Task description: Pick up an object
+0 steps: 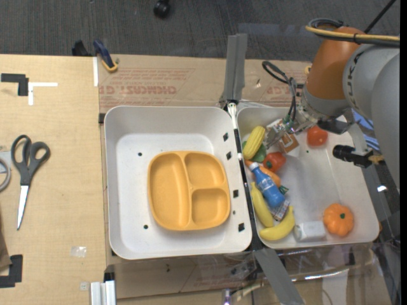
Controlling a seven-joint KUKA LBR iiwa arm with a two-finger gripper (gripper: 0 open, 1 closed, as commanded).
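Our pincer (284, 134) hangs low in the right bin (318, 183), over the corn (254, 141) and tomato (274, 161) by the divider; we cannot tell its state. These toys crowd together, so we risk nudging neighbours and coming up with nothing.

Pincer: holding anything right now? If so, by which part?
Cannot tell. The pincer sits low in the right bin, over the clutter near the corn and tomato; no object visibly held.
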